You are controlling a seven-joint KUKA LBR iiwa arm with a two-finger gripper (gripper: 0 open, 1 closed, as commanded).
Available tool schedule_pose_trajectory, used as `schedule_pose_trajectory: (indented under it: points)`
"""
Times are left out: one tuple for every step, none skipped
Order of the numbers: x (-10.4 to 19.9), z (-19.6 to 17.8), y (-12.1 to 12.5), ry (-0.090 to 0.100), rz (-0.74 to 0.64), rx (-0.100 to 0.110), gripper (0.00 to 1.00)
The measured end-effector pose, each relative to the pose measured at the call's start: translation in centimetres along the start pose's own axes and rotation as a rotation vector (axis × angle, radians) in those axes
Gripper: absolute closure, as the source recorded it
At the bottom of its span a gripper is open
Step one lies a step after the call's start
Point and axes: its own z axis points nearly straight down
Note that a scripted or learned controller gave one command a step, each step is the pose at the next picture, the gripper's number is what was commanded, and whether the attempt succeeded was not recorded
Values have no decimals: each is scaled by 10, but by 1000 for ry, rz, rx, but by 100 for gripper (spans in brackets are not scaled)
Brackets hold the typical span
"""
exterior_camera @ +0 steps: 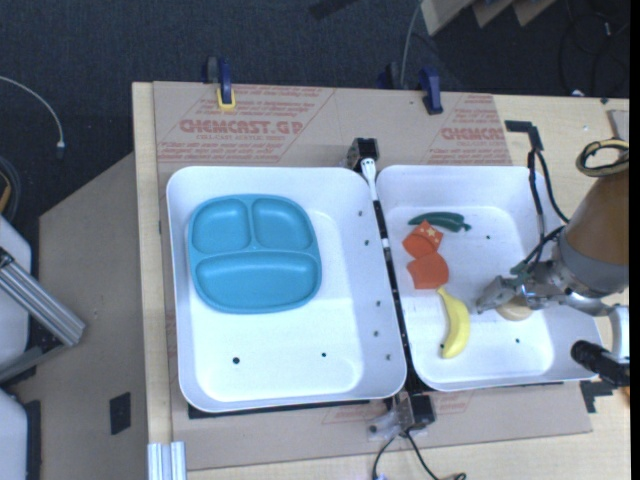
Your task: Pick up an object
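In the right bin (500, 193) lie a yellow banana (455, 326), two red pieces (424, 238) (428, 272) and a dark green chili-like item (440, 221). My gripper (500, 296) reaches in from the right and sits low over the bin floor, just right of the banana's upper end. A small pale tan round thing (515, 312) peeks out right under the gripper. Whether it is touched or held is hidden from this angle. The arm's orange band (605, 223) rises behind the wrist.
A blue divided plate (255, 253) lies in the left bin (300, 368). A black divider (383, 248) runs between the bins. Cables (535, 173) hang along the right bin's far right side. Blue clamps (222, 73) hold the cardboard at the back edge.
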Motion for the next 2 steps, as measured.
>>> schedule_pose_trajectory:
  points:
    - [-2, -16, 3, -5, 1, -10, 100]
    - [0, -65, 13, -4, -2, -8, 100]
